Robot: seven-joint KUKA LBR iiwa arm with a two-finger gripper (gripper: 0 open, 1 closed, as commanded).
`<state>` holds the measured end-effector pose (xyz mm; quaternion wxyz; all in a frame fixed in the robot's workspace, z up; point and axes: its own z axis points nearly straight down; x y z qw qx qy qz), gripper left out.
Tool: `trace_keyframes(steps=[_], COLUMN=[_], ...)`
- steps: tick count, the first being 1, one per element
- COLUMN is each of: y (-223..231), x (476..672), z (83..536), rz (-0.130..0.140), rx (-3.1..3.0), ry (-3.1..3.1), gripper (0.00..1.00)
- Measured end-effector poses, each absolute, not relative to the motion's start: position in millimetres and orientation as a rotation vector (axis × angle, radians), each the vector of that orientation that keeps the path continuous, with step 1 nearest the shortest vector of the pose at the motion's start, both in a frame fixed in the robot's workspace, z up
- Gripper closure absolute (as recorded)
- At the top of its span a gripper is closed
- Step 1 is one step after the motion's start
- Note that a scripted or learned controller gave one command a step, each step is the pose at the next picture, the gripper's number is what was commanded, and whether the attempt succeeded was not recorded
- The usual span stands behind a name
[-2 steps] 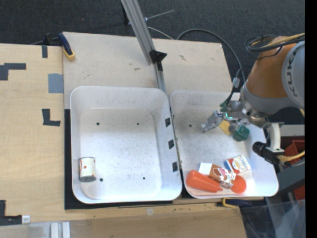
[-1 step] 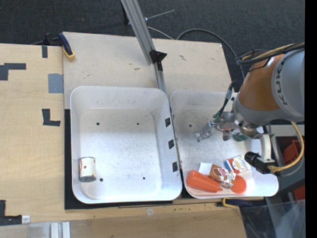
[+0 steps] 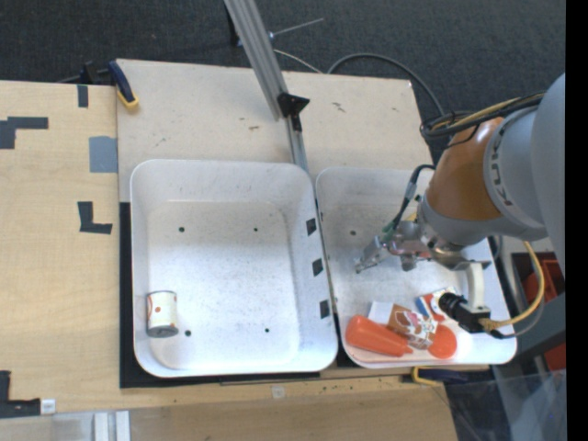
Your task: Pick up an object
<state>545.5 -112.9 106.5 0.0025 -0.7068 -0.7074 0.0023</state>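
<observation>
Gripper (image 3: 375,254) state cannot be told (nothing is seen held), so picking remains, with toys (image 3: 401,331) lying at its five o'clock.

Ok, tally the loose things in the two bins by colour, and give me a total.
Orange: 1, the long orange piece at the right bin's near edge.
White with an orange label: 1, the small can in the left bin.
Mixed colours: 1, the crumpled packet beside the orange piece.
Total: 3

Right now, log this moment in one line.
end effector over right bin | grasp: unclear | orange object near edge | can in left bin
</observation>
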Motion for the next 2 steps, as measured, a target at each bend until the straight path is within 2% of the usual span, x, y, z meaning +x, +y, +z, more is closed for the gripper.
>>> trace_keyframes(steps=[1,2], y=[-112.7,-112.0], x=[545.4,545.4], z=[88.5,99.0], rz=[0.003,0.002], rx=[-2.220,-2.218], ry=[-2.222,-2.223], gripper=[0.00,1.00])
